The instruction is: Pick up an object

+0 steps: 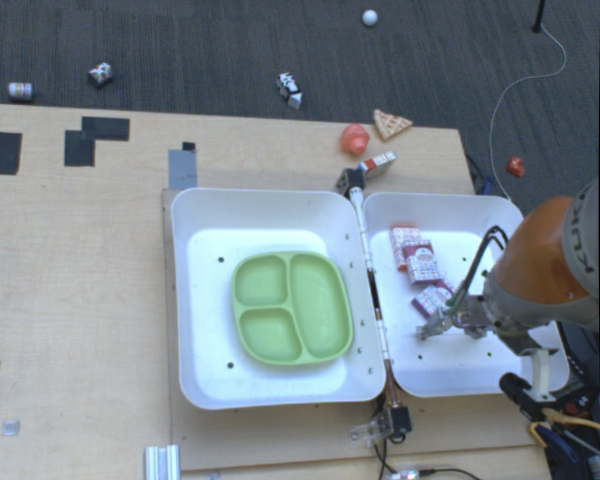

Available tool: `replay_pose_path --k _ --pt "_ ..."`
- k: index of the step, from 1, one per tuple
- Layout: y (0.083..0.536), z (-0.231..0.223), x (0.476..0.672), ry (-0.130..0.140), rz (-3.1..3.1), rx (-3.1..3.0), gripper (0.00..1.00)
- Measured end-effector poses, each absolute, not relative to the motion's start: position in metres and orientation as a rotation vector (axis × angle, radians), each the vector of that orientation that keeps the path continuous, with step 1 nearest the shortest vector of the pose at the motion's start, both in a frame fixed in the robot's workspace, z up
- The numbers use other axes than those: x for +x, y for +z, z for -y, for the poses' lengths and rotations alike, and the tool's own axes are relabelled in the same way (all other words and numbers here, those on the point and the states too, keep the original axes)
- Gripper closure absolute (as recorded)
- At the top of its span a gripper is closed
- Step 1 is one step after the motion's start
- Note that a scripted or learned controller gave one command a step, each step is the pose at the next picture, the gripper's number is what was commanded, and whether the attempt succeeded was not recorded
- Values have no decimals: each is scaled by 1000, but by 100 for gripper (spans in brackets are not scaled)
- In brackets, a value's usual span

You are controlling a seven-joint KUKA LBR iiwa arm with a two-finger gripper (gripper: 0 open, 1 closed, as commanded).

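A grey KUKA arm [548, 267] with an orange band reaches in from three o'clock over the right bin [469, 375], one of two shallow white bins set side by side on a pale wooden bench [84, 281]. Its gripper [439, 323] hangs low over the bin's middle, at the six o'clock edge of a cluster of red-and-white packets; the fingers [431, 328] are small and blurred against the white floor, and whether they are spread, closed or clasping anything cannot be told. The larger packet [414, 255] lies toward twelve o'clock in that bin, apart from the gripper, while a smaller packet [431, 300] lies just beside the gripper, at its eleven o'clock. The left bin [202, 309] carries a light green divided plate [292, 307] with three compartments, resting near the bin's centre. Beyond the bins at twelve o'clock, a red ball [354, 139] sits at the bench's far edge, with a wedge-shaped pizza-slice toy [392, 123] just beside it on the dark carpet [234, 47], and a small red-and-white tube [380, 162] near the junction of the two bins. A white ball [369, 17] and several small scattered items lie on the carpet farther off. Dark tape patches [94, 139] mark the bench toward ten o'clock.
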State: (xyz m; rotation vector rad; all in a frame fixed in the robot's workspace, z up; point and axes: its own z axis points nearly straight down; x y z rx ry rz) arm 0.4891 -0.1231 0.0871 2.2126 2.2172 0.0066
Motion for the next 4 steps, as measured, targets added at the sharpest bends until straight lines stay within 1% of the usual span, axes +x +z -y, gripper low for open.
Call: replay_pose_path --k 1,2,3,4 --pt "98 123 491 13 -2216 2208 100" --pt "98 123 491 13 -2216 2208 0" --pt "87 99 489 6 -2216 2212 0" --pt "98 98 491 13 -2216 2207 100"
